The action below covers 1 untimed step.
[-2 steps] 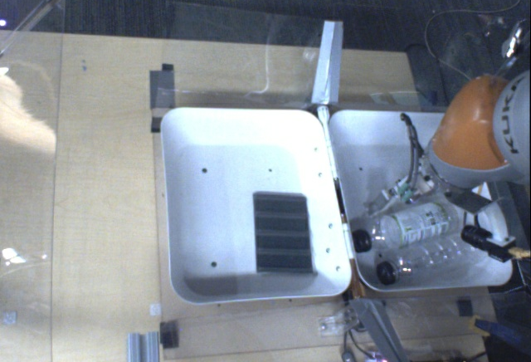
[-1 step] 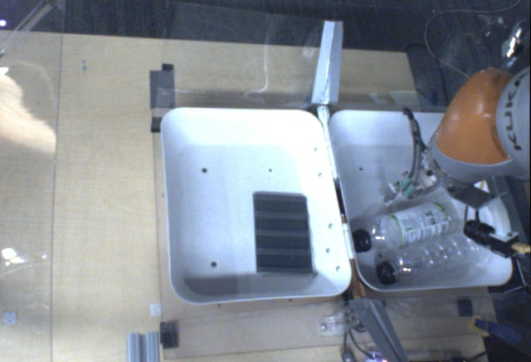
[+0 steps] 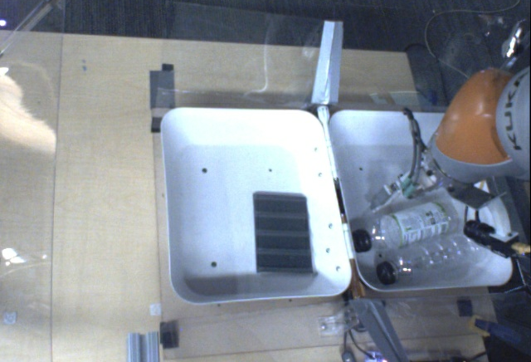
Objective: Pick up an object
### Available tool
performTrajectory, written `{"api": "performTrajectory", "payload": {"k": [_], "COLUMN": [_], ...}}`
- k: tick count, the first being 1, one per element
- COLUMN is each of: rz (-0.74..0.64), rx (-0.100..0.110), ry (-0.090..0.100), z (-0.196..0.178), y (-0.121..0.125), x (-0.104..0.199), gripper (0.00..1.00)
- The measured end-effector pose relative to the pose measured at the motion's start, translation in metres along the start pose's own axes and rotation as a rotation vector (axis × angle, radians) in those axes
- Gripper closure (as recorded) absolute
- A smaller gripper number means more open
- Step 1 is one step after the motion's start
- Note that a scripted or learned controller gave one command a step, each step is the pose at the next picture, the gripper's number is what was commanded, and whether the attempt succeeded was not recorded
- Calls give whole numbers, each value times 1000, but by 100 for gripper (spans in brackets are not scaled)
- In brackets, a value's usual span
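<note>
Right bin (image 3: 365,136) holds a white-labelled bottle (image 3: 411,225), writing unreadable.

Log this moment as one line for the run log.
arm: above right bin | bottles: lying in right bin | dark ridged block: left bin

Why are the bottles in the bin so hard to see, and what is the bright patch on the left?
In the camera view, the bottles are clear plastic on the white right bin, so mostly their black caps and one label stand out. The bright patch is light glaring off the transparent sheet over the bench's left side. The dark ridged block in the left bin shows sharply and casts a soft shadow.
</note>
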<state>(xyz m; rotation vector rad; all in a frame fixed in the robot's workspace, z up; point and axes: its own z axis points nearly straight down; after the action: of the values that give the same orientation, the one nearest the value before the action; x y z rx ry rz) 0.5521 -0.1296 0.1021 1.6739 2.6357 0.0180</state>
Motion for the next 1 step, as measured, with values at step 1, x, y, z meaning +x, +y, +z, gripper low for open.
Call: {"api": "performTrajectory", "payload": {"k": [1], "rz": [136], "rx": [9], "ry": [4], "z": [13], "y": [28], "x": [28], "gripper": [0]}}
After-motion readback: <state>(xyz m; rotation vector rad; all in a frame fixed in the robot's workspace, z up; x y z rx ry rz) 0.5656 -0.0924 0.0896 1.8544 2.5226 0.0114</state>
